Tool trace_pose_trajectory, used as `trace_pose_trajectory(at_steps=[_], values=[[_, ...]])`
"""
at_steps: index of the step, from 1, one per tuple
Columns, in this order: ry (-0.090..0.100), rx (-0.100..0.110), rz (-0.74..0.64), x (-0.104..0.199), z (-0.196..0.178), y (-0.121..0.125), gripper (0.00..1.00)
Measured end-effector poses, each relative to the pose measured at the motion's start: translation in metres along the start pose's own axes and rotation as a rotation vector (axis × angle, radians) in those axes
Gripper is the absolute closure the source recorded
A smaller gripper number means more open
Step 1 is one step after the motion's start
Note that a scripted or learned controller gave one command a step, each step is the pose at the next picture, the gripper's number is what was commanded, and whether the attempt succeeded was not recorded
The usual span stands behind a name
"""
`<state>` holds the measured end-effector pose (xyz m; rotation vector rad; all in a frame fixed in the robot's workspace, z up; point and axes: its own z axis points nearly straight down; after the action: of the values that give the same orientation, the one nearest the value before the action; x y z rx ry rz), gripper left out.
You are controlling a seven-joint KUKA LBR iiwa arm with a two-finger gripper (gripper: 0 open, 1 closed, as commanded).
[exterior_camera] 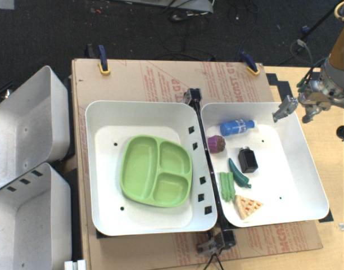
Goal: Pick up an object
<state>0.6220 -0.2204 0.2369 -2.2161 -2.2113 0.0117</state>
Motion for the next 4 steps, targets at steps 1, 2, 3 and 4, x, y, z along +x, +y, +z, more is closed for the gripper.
trace_pose_trajectory(at_steps=[1,2,3,4], values=[[-0.003,-0.014,-0.004,0.001,-0.009,0.003,0.0],[-0.002,-0.009,-0.006,0.008,0.052,0.007,0.0],[-0.002,-0.01,-0.002,0.003,0.096,0.006,0.0],[-0.002,-0.009,-0.003,0.004,0.148,0.006,0.0]])
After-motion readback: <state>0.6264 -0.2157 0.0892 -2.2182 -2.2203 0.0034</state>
